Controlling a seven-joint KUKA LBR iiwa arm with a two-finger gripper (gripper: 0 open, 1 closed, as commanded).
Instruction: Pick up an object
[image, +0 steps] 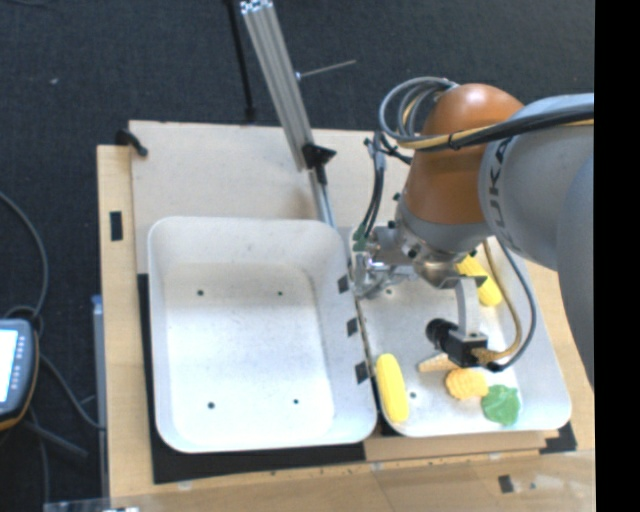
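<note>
The grey arm (540, 170) with its orange band (460, 155) reaches in from three o'clock and hangs over the upper part of the right bin (545, 400). The counter (200, 170), pale and wood-edged, carries both white bins side by side. The left bin (245, 330) sits toward nine o'clock, its floor bare apart from dark specks. The right bin lies toward four o'clock, largely covered by the arm. A slanted metal post (285, 90) runs from twelve o'clock down to the bins' shared edge.

The gripper (372, 272) is low near the upper left corner of the right bin, close to the dividing wall; whether it is spread or pressed together cannot be told.

In the right bin, a yellow corn-like piece (391, 387) lies at six o'clock by the left wall. Toward five o'clock sit an orange-yellow lumpy object (465, 382) and, just beside it, a green object (501, 404). Another yellow object (487, 290) peeks out beside the arm at three o'clock.
</note>
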